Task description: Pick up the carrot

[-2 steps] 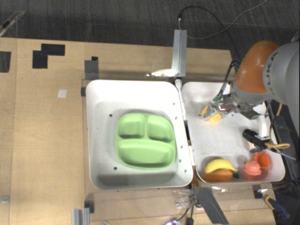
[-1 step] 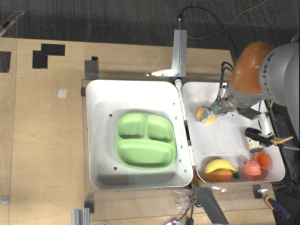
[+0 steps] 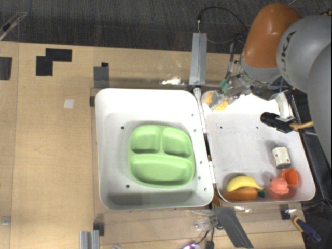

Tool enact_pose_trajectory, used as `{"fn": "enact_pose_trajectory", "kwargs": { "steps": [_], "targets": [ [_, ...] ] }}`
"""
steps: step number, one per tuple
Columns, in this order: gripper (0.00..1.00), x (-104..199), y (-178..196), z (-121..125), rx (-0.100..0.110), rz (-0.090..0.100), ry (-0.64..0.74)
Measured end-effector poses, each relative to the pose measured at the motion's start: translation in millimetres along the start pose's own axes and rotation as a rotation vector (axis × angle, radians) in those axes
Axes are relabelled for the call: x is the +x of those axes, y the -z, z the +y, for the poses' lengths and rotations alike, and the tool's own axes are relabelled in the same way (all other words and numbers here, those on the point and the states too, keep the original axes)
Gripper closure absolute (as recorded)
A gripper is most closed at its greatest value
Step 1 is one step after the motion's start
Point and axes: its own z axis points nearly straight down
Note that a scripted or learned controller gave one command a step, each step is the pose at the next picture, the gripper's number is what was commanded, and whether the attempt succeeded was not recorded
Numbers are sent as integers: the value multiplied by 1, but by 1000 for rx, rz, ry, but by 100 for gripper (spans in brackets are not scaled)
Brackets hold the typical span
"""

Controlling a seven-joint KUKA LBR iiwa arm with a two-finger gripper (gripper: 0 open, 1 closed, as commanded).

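Carrot [image 3: 243,193] lies at the near edge of the right bin [image 3: 244,139], tucked just beneath the banana [image 3: 243,182], touching it. A pink toy [image 3: 279,187] and an orange cup [image 3: 291,177] sit just beside it, a small white can [image 3: 280,156] a little farther off. The claw [image 3: 226,90] hangs over the bin's far corner above a yellow item [image 3: 218,104], well apart from the carrot; its opening I cannot tell. The left bin [image 3: 111,139] holds a green divided plate [image 3: 161,155].
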Motion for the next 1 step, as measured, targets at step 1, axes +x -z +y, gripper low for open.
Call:
{"fn": "enact_pose_trajectory", "kwargs": {
  "steps": [1],
  "targets": [
    [100, 52, -1, 39, 2, 1, -146]
  ]
}}
